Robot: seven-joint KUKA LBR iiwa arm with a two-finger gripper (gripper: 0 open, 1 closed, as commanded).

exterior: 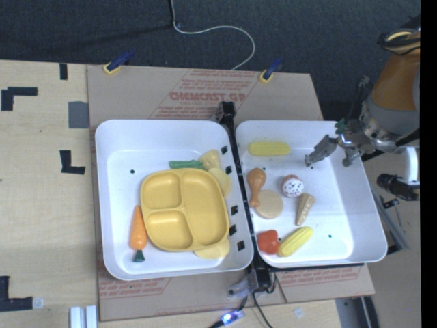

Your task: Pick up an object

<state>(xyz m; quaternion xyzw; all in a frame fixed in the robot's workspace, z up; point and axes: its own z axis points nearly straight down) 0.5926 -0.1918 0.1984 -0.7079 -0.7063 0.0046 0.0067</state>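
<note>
Hovering my gripper (332, 152) over the right bin (355, 203), fingers apart on nothing, corn cob (269, 148) lying nearby.

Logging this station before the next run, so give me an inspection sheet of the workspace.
Surface: two shallow white bins, left bin and right bin, on brown cardboard.
Job's things: yellow corn cob, chicken drumstick, speckled white ball, ice-cream cone, red pepper.
Clutter: yellow divided plastic tray, orange carrot.
Grippers: two-finger gripper over right bin, nothing between fingers.
Cables: white cable.
Surroundings: dark cloth.
</note>
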